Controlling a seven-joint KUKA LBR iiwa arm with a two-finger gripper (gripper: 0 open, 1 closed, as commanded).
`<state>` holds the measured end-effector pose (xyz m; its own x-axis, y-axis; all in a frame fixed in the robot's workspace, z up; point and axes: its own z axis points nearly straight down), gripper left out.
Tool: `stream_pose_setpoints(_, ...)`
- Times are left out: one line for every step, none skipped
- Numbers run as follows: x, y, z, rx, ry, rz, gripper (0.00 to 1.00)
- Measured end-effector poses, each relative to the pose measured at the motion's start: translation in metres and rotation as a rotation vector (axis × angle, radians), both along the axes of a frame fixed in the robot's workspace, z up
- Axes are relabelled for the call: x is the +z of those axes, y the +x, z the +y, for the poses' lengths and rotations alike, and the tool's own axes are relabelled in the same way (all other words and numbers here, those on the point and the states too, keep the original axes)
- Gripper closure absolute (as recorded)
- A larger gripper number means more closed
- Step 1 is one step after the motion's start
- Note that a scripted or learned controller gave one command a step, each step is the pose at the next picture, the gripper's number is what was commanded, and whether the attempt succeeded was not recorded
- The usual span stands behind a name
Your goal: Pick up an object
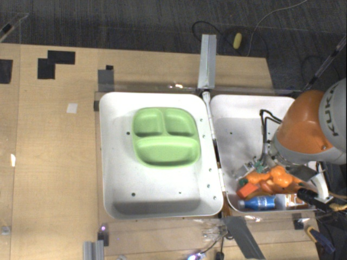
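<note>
Whether the hand (259, 166) is clenched cannot be told; the crowded orange toy (269, 180) and blue bottle (259, 202) beneath it could slip away.

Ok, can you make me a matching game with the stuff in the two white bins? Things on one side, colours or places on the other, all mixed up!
Things:
1. divided plate
2. bottle
3. toy pile
4. arm's band

Matches:
A. blue, lying at the right bin's front edge
B. orange, above the right bin
C. green, in the left bin
D. orange, in the right bin's front corner, behind the bottle

Pairs: 1-C, 2-A, 3-D, 4-B
</note>
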<state>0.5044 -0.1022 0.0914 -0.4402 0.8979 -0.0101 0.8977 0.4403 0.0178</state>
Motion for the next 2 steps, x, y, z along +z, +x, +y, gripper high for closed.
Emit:
stream_pose_setpoints(0.012,0.002,0.002,0.002,0.003,-0.005,1.00)
stream_pose_setpoints(-0.001,0.091,-0.012,-0.192,0.002,0.004,1.00)
